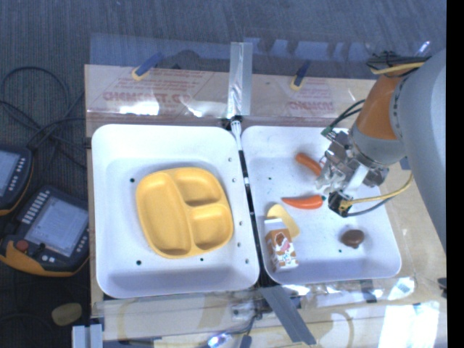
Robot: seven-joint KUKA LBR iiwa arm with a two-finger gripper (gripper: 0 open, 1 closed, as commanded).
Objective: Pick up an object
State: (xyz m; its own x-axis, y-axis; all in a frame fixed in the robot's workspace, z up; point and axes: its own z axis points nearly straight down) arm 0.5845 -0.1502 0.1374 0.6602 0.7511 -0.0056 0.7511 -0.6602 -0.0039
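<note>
Camera view: my end effector (335, 187) hangs low over the right bin (377, 267), beside the right tip of an orange carrot (302, 202); I cannot tell how it is set. A second orange piece (307, 163) lies just above-left of it. Small carton (282, 251) near the bin's front left, yellow piece (283, 217) touching its top. Brown lump (352, 237) sits apart, front right. Left bin (109, 216) carries a yellow divided tray (185, 210)
</note>
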